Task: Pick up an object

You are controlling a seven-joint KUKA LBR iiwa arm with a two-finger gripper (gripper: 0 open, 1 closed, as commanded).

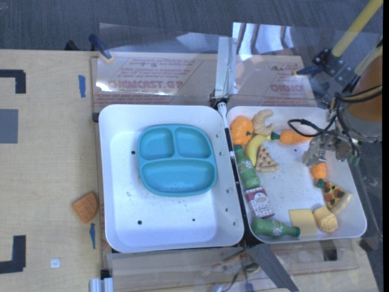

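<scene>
Gripper (315,156) near right bin (355,190) edge

- Dark grey carpeted floor (182,2) runs along the top, beyond the table's far edge.
- The table (42,163) has a pale wood-grain top, with black square outlines (15,81) near its left edge.
- Short strips of blue tape (82,85) sit on the table left of the bins.
- Clear plastic sheets (158,72) with reddish lettering lie at the far edge, catching bright glare.
- Light is even and soft.
</scene>
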